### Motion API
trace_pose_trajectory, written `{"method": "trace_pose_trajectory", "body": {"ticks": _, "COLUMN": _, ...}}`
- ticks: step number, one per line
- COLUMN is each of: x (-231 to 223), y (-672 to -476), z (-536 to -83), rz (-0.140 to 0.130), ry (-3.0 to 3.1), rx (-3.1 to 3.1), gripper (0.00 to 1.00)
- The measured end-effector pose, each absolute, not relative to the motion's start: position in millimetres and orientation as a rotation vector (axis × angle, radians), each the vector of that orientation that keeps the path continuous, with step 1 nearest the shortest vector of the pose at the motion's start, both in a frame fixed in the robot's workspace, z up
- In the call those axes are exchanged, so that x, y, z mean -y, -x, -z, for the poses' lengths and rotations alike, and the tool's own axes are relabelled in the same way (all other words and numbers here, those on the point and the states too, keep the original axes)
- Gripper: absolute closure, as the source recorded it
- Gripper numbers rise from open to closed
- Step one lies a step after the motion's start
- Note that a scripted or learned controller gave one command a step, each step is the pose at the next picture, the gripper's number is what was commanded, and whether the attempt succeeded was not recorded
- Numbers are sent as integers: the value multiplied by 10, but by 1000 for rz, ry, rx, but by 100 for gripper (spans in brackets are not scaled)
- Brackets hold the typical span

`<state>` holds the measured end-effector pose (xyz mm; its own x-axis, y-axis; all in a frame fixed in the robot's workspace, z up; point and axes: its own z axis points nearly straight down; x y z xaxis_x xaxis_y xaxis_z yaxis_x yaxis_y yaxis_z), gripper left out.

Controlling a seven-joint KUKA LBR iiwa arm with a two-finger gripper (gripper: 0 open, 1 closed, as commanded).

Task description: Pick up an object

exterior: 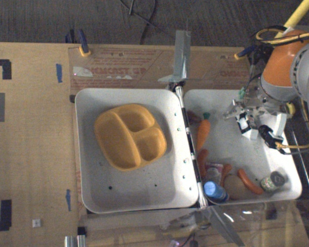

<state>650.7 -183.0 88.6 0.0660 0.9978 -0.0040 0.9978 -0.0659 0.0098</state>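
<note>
The gripper [249, 121] hangs over the right bin [224, 153], close to the bin's far right corner. Its metal and white parts make a small tangle from above, so I cannot tell how it is set, and nothing can be seen held in it. The arm [286, 68], grey with an orange band, comes in from the right, above the bin's far right edge.

The things to pick lie away from the gripper, toward the left and near sides of this bin. A carrot [203, 133] lies along the left edge, green top pointing to the far side. It is to the left of the gripper and a little nearer to us, and does not touch it.

By the near left corner sits a bottle with a blue cap [212, 189]. Next to it lies a small red sausage shape [225, 173], then a longer orange one [249, 181] along the near edge. A small round jar [274, 181] sits in the near right corner, well apart from the gripper.

The left bin [92, 189] holds a yellow plate with three sections [130, 136], lying flat near its middle, closer to the far edge.
</note>
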Motion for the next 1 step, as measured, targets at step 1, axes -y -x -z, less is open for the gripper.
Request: {"method": "trace_pose_trajectory", "body": {"ticks": 1, "x": 1827, "y": -6516, "z": -991, "rz": -8, "ry": -2283, "rx": -2140, "gripper": 100}}
